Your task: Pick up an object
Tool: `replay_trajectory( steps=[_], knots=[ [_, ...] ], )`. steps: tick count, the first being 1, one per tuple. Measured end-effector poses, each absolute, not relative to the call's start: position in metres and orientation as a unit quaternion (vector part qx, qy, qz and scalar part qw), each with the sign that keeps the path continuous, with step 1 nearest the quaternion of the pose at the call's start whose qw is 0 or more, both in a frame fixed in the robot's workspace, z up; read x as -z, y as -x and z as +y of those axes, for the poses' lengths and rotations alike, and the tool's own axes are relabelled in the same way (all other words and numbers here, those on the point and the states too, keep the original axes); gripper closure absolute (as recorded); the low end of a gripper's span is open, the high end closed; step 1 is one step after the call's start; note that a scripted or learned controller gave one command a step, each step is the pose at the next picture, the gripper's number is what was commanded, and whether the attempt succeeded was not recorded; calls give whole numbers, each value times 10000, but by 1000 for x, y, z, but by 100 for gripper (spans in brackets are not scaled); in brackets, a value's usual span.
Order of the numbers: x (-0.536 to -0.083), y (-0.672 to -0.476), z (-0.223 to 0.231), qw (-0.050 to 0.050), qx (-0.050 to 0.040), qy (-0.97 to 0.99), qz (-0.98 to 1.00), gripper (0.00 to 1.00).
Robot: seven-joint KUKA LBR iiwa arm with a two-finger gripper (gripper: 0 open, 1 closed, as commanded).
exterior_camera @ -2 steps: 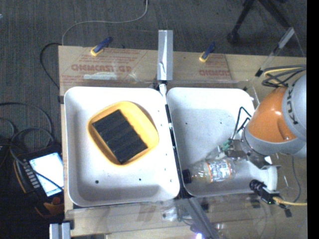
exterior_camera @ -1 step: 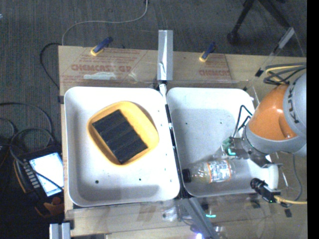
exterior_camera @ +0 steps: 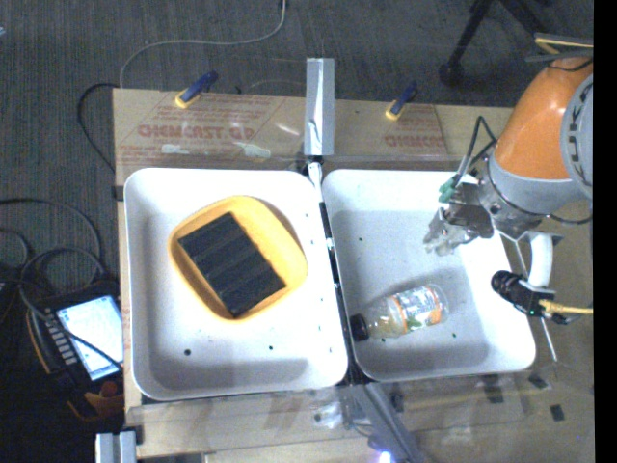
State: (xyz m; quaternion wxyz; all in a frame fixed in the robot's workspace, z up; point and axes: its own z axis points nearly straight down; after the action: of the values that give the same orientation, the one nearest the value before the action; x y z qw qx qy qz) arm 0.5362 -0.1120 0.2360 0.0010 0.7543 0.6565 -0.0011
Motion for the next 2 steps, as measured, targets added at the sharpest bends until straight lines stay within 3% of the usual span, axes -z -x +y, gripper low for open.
replay_trajectory(
  steps=[1,2],
  knots=[
    [-251,-520,-53,3,13,-7033,7108,100],
    [-251,-520,-53,4,14,-7035,7107,0]
  ],
)
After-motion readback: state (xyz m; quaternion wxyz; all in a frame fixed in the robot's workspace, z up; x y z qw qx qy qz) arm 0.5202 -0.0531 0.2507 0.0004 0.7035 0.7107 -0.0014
